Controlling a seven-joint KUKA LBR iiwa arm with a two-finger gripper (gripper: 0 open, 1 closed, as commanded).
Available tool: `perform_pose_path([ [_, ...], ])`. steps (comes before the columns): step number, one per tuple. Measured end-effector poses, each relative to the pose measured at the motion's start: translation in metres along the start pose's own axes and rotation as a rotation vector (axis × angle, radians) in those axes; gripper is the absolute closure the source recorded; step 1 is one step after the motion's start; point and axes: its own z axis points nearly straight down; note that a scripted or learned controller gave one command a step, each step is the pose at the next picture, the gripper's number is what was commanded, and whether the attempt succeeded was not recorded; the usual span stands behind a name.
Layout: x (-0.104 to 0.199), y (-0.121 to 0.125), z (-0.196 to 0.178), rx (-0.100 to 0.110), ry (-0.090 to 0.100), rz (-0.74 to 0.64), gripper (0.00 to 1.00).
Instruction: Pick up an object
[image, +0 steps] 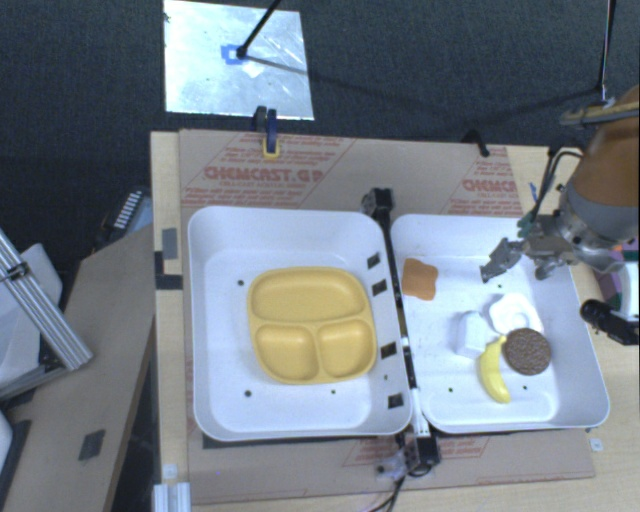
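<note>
The gripper (515, 255), its fingers spread and nothing pinched between them, was poised in the right bin (440, 235), with the banana (493, 372) lying toward the near rim, long axis roughly upright in view.

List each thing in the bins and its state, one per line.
yellow tray: flat in the left bin, right way up.
orange piece: lying flat, apart from the rest.
banana: lying beside the brown cookie.
white objects: clustered, touching.
tool: above the right bin, holding nothing.
</note>
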Motion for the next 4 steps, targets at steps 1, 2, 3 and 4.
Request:
perform_pose_path([
  [1,0.000,0.002,-0.005,-0.009,-0.002,-0.002,0.00],
  [2,-0.006,-0.003,0.053,-0.005,-0.001,0.001,0.00],
  [3,0.000,-0.004,0.097,-0.006,-0.001,0.000,0.00],
  [4,0.000,-0.003,0.133,-0.009,-0.002,0.000,0.00],
])
